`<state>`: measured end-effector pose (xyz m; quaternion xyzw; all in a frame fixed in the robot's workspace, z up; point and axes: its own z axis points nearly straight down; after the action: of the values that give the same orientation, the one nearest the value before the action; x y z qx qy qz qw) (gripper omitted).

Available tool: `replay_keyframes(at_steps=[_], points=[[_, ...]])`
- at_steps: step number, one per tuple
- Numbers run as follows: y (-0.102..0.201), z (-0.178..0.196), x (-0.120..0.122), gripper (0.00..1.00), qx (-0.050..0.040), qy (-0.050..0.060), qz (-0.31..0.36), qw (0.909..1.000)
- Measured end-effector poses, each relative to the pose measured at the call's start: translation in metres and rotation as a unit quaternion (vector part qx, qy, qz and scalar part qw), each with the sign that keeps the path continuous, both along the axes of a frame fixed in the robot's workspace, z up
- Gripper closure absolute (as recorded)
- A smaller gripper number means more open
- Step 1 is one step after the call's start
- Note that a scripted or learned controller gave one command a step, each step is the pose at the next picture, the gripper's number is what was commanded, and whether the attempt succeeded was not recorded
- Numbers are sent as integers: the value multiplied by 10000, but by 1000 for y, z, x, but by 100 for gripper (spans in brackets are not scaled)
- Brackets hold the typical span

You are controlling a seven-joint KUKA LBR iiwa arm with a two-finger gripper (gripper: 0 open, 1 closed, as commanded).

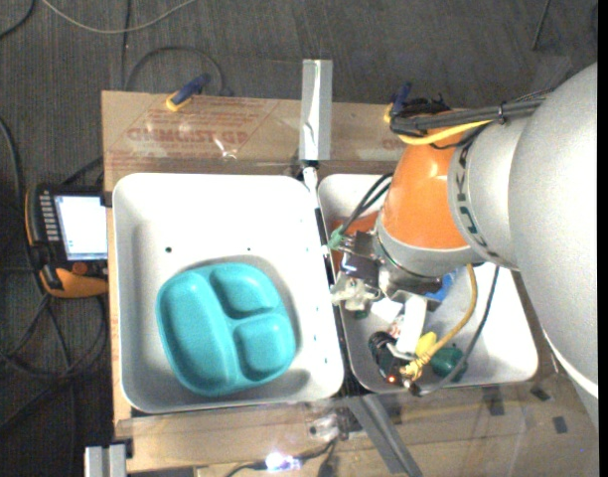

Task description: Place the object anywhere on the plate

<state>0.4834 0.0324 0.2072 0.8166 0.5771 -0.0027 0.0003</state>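
Observation:
A teal plate [228,327] with three compartments lies in the left white bin [145,217], toward its front. Nothing rests on the plate. My gripper [358,292] hangs low over the left side of the right white bin [503,364], under the orange band of the arm [428,202]. The arm covers most of that bin. Around it peek out a small green piece [336,236], a red-orange piece [360,224], a blue object [439,288] and a dark green object [448,362]. What lies beneath the gripper is hidden.
The raised rims of the two bins meet in a ridge [327,266] just left of the gripper. A metal post [315,107] stands behind the bins. A handheld screen [71,232] sits off the bench to the left.

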Motion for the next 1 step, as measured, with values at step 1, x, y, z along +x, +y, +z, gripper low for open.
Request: replay_keyframes(at_steps=[1], points=[[45, 76, 30, 100, -3, -10, -296, 9996]])
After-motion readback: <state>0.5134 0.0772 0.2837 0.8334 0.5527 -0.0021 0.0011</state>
